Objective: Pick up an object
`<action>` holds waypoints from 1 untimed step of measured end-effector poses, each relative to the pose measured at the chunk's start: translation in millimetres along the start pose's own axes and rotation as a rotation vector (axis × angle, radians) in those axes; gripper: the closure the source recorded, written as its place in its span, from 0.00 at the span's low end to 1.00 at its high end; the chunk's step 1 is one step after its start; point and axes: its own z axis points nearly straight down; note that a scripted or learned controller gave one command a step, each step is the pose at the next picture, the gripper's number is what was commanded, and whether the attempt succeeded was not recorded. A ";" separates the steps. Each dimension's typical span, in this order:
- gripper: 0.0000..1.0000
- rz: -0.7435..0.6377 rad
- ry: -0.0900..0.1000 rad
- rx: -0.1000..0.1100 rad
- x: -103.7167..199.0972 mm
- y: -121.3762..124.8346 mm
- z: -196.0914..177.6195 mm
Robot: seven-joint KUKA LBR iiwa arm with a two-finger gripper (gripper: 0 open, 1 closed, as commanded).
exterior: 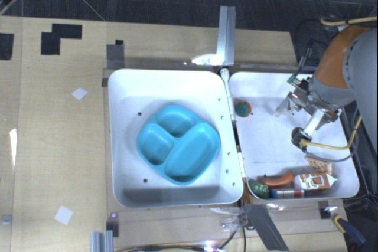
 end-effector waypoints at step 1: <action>0.00 0.068 0.002 -0.005 43.8 11.4 12.7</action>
